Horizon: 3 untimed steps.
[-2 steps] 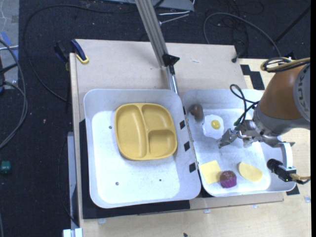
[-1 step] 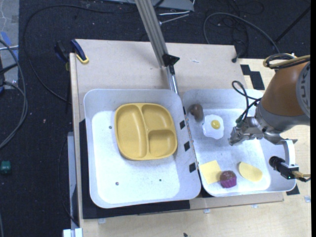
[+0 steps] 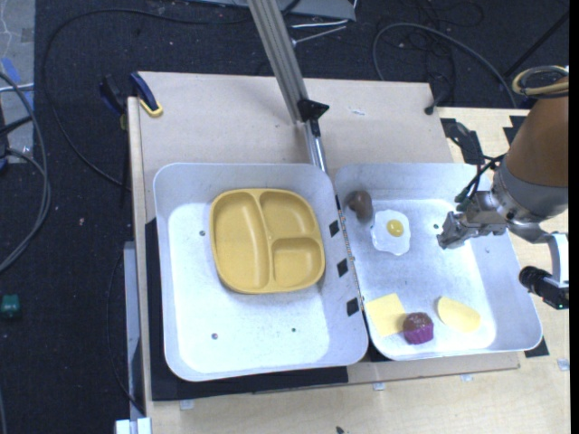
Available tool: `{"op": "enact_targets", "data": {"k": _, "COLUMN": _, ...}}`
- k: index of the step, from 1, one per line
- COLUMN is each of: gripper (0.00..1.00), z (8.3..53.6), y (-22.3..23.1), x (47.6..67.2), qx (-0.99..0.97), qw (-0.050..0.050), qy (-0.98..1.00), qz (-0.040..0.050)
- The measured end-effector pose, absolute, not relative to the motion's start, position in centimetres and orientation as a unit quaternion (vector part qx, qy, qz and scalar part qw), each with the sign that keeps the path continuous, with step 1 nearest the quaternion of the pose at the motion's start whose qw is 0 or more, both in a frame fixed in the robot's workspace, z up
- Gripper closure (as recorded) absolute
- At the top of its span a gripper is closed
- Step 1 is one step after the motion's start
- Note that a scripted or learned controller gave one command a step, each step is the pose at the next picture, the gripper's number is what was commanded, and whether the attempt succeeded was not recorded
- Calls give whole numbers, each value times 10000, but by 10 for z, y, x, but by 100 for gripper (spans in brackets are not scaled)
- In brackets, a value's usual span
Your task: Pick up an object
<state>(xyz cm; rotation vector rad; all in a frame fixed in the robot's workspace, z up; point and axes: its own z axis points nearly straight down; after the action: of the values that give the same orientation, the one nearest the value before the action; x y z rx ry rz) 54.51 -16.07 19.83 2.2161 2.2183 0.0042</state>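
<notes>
Fried egg flat in the right bin, just left of the tool, a bare strip of bin floor between them. Tool low over the bin's upper middle, tip aimed left toward the egg; whether spread or pressed together, cannot tell. Arm in from the right edge, bent down at the wrist. Egg roughly round, slightly longer top to bottom, yolk up. Brown lump just up-left of the egg. Near the front wall: yellow cheese slice, purple piece, yellow wedge. Yellow divided plate in the left bin.
</notes>
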Motion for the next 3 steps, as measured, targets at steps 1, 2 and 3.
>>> {"op": "enact_targets", "data": {"k": 1, "gripper": 100, "z": 240, "y": -161, "x": 546, "qx": 7062, "qw": 27, "qy": 7080, "qz": 12}}
{"op": "enact_targets", "data": {"k": 2, "gripper": 100, "z": 246, "y": -108, "x": 549, "qx": 7043, "qw": 0, "qy": 7099, "qz": 10}}
{"op": "enact_targets", "data": {"k": 3, "gripper": 100, "z": 236, "y": -49, "x": 556, "qx": 7043, "qw": -6, "qy": 7099, "qz": 1}}
